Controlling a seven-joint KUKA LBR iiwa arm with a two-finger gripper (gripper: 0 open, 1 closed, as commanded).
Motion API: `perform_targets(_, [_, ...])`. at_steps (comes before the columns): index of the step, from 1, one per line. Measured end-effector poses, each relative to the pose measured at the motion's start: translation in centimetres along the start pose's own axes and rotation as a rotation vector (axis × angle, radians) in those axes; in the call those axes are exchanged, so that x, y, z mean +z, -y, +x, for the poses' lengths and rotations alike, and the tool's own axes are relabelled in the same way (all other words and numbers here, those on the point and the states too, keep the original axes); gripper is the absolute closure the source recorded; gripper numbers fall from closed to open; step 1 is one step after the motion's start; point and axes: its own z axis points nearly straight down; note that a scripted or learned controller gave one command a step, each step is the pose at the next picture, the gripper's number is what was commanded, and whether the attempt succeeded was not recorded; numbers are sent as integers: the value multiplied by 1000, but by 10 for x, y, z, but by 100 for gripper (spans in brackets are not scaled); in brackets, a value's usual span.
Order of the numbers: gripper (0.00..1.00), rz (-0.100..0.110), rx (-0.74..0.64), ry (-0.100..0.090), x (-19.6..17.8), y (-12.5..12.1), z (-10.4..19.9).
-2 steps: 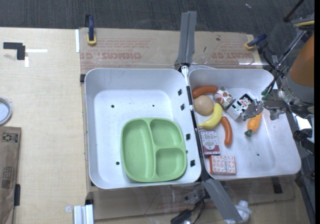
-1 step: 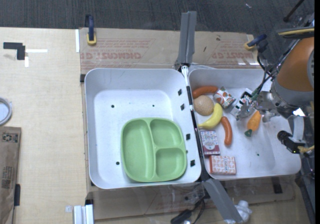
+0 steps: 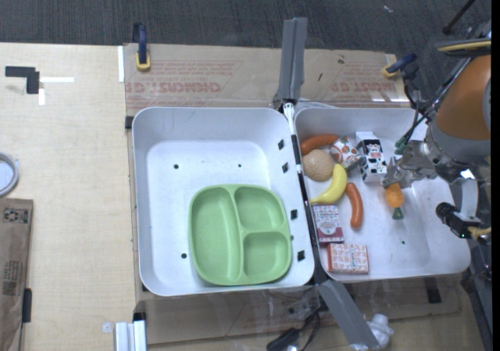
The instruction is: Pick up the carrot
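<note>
The gripper (image 3: 400, 173) hangs low in the right bin (image 3: 445, 259), right over the carrot (image 3: 394, 198); whether it is open or gripping, I cannot tell. The carrot appears to lie on the bin floor, right of the hot dog (image 3: 355, 205), so lifting probably remains.

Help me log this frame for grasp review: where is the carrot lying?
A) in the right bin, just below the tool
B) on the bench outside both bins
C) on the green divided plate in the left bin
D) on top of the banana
A: the carrot lies on the floor of the right bin, right under the tool, apart from the banana.
</note>
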Motion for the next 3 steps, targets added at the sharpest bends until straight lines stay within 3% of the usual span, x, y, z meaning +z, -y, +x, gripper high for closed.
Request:
perform_targets(1, [100, -10, -27, 2, 12, 31, -6])
perform_targets(2, [100, -6, 261, 0, 12, 5, 40])
perform_targets(3, [100, -1, 309, 2, -64, -39, 58])
